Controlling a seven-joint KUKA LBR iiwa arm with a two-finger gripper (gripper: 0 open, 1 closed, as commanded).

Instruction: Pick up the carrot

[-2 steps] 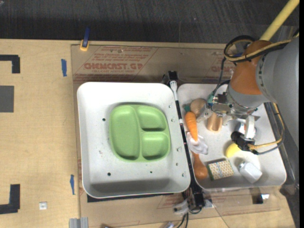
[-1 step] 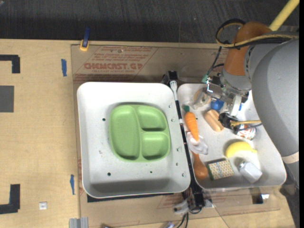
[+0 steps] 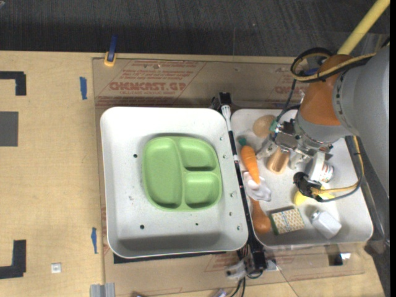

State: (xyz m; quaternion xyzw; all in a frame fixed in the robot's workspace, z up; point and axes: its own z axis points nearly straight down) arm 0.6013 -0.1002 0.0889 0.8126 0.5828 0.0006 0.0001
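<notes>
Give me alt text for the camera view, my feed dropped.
The carrot lies at the right bin's left edge, not held, with the gripper just to its right among small clutter. The left bin holds a green divided plate.

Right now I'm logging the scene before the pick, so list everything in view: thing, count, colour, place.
bins: 2, white, side by side on the bench
divided plate: 1, green, in the left bin
carrot: 1, orange, left edge of the right bin
copper cup: 1, copper, right of the carrot
egg-shaped item: 1, tan, top of the right bin
sponge: 1, speckled, bottom of the right bin
white bottle: 1, white, bottom right corner
arm: 1, grey with orange band, from the right
hand: 1, over the right bin
</notes>
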